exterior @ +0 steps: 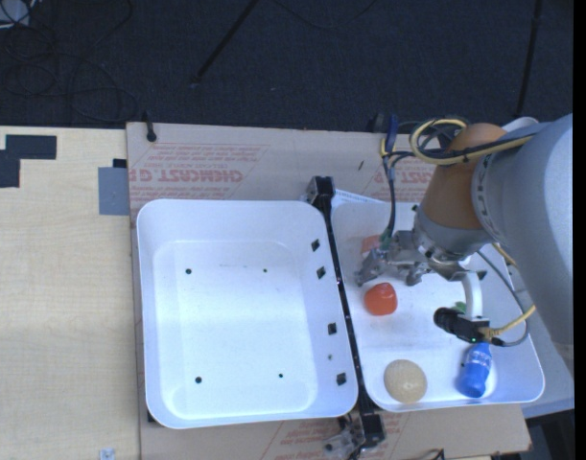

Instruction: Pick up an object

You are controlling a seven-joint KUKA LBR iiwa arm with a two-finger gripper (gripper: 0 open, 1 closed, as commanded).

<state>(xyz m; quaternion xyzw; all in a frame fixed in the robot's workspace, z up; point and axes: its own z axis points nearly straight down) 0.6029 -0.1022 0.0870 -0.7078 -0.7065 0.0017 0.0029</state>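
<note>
- The wooden bench surface (53,295) fills the left side of the frame, with dark rectangular marks near its upper left.
- A sheet of cardboard (225,161) with red printing lies under both bins, left of center and running toward the right.
- The left bin (158,228) sits in the middle of the frame, a shallow white tray with a few small dark dots on its floor.
- A black clip strip (333,286) runs down the seam where the two bins meet.
- The right bin (527,377) lies in the lower right of the frame and holds the loose objects.
- A red-orange block (380,300) lies near the upper left of the right bin, just below the gripper.
- The gripper (381,272) hangs low over the right bin, right above the red-orange block; I cannot tell how the pincer stands, and nothing is visibly between it.
- A pale round ball (405,379) rests at the lower edge of the right bin.
- A blue object (475,370) lies just right of the ball, near the bin's lower right corner.
- The grey arm (532,209) with its orange band (456,185) enters from the right edge.
</note>
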